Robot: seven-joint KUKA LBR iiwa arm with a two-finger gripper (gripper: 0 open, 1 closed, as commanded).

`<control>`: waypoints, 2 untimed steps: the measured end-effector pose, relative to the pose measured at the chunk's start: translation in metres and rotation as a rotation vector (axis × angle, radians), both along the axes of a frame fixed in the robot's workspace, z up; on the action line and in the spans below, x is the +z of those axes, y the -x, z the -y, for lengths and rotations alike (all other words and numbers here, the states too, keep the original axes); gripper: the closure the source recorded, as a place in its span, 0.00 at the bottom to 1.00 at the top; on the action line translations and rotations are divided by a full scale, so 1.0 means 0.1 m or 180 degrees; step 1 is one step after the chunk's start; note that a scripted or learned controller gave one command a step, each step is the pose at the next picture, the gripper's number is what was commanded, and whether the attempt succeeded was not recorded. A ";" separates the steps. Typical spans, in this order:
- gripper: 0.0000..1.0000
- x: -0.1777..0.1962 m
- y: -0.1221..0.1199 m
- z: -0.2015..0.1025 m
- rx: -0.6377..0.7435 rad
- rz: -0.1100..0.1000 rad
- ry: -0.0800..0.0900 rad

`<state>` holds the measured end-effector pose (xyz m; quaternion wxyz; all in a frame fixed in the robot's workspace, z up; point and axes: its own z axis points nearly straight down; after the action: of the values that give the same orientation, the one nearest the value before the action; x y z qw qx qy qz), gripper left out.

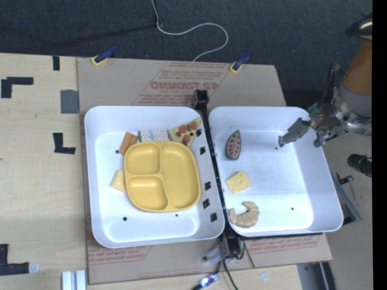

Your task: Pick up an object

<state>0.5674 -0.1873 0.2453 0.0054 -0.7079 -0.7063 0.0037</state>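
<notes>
Gripper point(305, 133) is seen at the right bin's point(314, 180) upper right edge, fingers spread apart, nothing held between them; the watermelon slice point(234, 144) lies to its left near the divider, long axis roughly up-down in the view; cheese wedge point(238, 182) and croissant-like piece point(245, 214) sit lower left of it; the arm is reached in from the right, wrist tilted leftward; the slice is judged the nearest target.
</notes>
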 end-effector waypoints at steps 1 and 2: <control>0.00 0.06 -0.02 0.00 0.0010 0.0036 0.0008; 0.00 -0.37 -0.01 0.00 0.0009 0.0028 0.0009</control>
<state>0.5680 -0.1874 0.2087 0.0013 -0.7068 -0.7074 0.0016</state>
